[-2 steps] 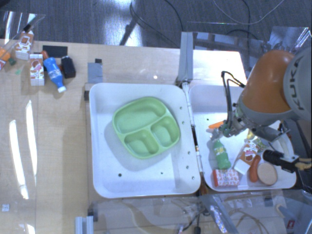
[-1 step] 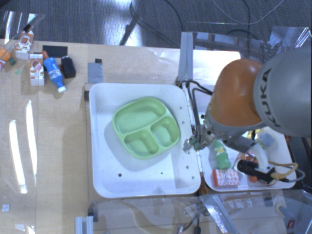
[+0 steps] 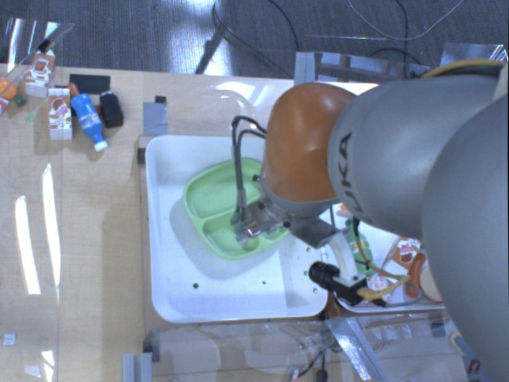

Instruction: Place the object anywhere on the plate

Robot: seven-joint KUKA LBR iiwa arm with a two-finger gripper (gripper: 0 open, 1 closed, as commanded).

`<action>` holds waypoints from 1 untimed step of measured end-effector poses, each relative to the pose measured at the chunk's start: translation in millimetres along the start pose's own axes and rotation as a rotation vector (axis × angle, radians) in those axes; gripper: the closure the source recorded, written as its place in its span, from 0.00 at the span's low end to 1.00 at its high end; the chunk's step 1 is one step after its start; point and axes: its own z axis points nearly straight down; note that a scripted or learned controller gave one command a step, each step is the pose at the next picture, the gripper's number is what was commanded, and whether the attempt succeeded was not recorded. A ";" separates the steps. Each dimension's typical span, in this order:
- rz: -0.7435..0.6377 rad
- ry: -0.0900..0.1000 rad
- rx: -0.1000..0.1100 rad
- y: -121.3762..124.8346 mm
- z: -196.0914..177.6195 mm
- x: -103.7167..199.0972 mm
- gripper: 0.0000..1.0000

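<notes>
Plate (image 3: 213, 205): green, divided, lying in the left bin.
Arm (image 3: 398, 165): mine, hangs over both bins.
Bin (image 3: 171, 293): left one, white.
Gripper (image 3: 253, 231): over the plate's right edge; grip state unclear.

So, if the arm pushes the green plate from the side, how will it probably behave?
The green plate looks like thin moulded plastic with divided sections, so it is probably light and stiff. It lies flat on the smooth floor of the white bin, so it would likely slide rather than tip. Its raised rim may catch a push.
</notes>
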 end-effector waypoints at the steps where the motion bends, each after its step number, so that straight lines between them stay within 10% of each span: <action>1: -0.124 0.000 0.000 19.5 33.1 39.5 1.00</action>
